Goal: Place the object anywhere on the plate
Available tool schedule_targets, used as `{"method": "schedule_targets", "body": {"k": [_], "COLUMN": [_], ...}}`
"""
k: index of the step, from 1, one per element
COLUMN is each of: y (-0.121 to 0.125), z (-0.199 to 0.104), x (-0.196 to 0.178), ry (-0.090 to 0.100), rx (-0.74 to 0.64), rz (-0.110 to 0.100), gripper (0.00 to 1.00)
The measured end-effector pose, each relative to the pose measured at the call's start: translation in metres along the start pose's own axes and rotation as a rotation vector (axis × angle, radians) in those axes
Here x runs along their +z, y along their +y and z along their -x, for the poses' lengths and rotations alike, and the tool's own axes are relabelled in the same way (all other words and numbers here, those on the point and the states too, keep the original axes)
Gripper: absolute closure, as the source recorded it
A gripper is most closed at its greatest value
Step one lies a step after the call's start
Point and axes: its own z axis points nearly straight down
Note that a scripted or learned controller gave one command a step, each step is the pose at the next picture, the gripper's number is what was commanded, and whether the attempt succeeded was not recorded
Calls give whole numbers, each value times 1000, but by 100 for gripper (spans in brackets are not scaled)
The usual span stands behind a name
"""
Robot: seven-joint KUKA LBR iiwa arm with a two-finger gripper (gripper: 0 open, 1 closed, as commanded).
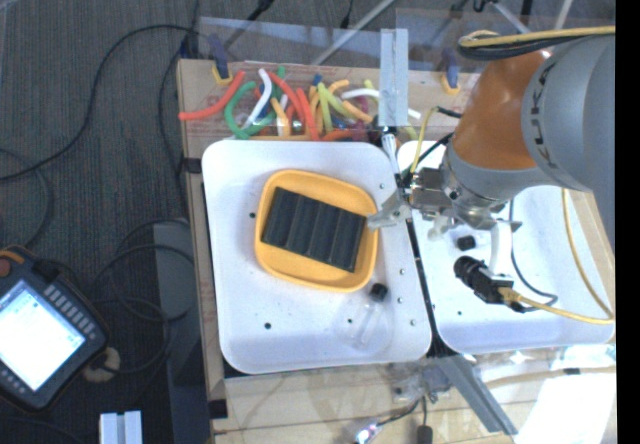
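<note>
Resting: black object [312, 229] on yellow plate [270, 252], left bin | jaws at plate's right rim | grip state unclear

Two bins sit side by side on the bench [330, 402]; the left bin [235, 332] holds the plate [270, 257], near its middle; a dark slab [312, 228] lies on the plate; a small clear object [372, 327] lies in the left bin, in front of the plate and to its right; the arm [540, 102] hangs over the right bin [560, 322]; tubes [290, 102] lie behind the left bin; a tablet [35, 337] lies left of the bench.
</note>
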Motion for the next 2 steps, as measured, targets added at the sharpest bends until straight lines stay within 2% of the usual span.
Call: {"method": "schedule_targets", "body": {"k": [1, 2], "y": [76, 113], "z": [-49, -70], "x": [-48, -38], "ry": [-1, -3], "rx": [-472, -902], "rz": [4, 5], "gripper": [0, 0]}}
